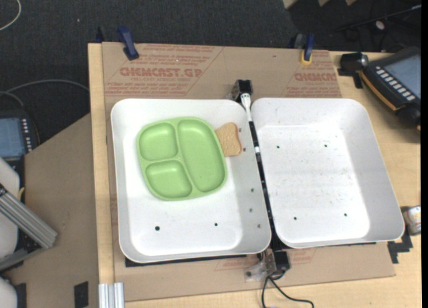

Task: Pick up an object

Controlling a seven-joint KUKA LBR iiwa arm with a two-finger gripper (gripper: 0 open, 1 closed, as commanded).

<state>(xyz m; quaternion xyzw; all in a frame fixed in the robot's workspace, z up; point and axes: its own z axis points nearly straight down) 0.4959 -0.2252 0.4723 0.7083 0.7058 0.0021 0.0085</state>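
White bins [194,243] on cardboard-topped bench [167,66]

Divided plate [182,159] light green; cracker-like piece [229,139] touching plate's right edge tan; both bins [180,240] white with black dots; board [160,69] under bins brown, red lettering.

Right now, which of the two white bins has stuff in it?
The left bin: it holds a green divided plate and a tan cracker-like piece touching the plate's right edge.

Two white bins [321,173] sit side by side on the table [100,166]. One green divided plate [181,158] has three compartments. One tan piece [229,139], possibly toast, lies beside it.
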